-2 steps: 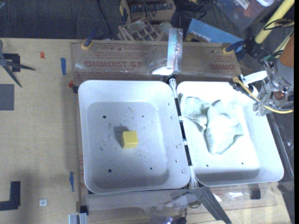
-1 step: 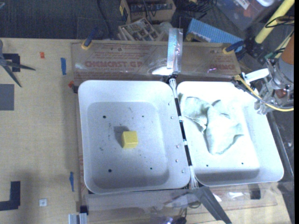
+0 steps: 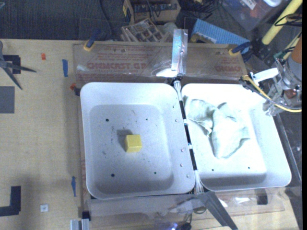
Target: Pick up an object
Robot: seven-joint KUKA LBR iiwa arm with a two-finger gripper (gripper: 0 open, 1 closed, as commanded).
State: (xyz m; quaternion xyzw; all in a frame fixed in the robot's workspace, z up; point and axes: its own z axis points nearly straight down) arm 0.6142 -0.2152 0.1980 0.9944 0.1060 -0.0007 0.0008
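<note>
A small yellow cube-shaped block (image 3: 134,143) is seen lying on the floor of the left shallow white plastic bin (image 3: 93,104), near its middle, with one corner turned toward the camera and a short shadow cast to its left. Dark specks are scattered across the bin floor around it. A crumpled pale white cloth (image 3: 224,131) is heaped in the right shallow white plastic bin (image 3: 276,166), spread from the upper left toward the centre. The arm's wrist assembly (image 3: 283,87) is seen at the right edge, beyond the right bin's upper corner, well apart from the block. Whether the gripper is open or closed cannot be told.
</note>
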